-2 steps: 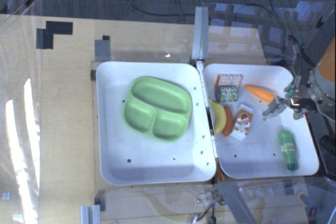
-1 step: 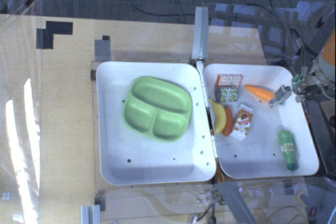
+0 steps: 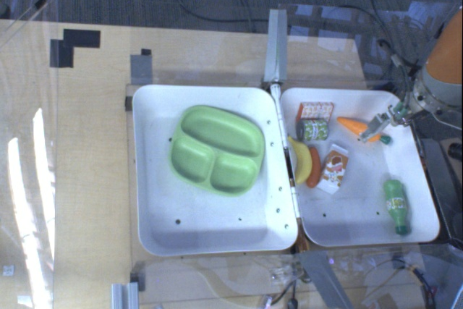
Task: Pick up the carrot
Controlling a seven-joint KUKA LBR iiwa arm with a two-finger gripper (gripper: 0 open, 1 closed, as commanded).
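The pale wooden counter (image 3: pixel 87 155) carries two shallow white bins side by side, and the grey arm (image 3: pixel 441 76) with its orange band comes in from the right edge of the view, ending in the hand (image 3: pixel 381 125) low over the upper right part of the right bin (image 3: pixel 362 231). The left bin (image 3: pixel 155 177) lies well away from the hand, past the divider, and holds a green sectioned plate (image 3: pixel 217 149) with three compartments. Well below the hand, near the bin's lower right corner, a green bottle (image 3: pixel 396 206) lies on its side. Down and to the left of the hand sit a small red and white carton (image 3: pixel 333 168), a banana (image 3: pixel 302 160) and a red-brown sausage-shaped piece (image 3: pixel 314 166) touching the banana's side. Level with the hand and farther left, a red and white box (image 3: pixel 315 111) stands above a small green can (image 3: pixel 314 130), the two touching. The carrot (image 3: pixel 353 126) is a short orange cone lying flat on the bin floor, its narrow tip pointing left toward the can and its thick end right at the hand, where a bit of green shows near the fingertips. The thick end appears to touch or sit under the hand; whether the hand is spread or closed, I cannot tell.
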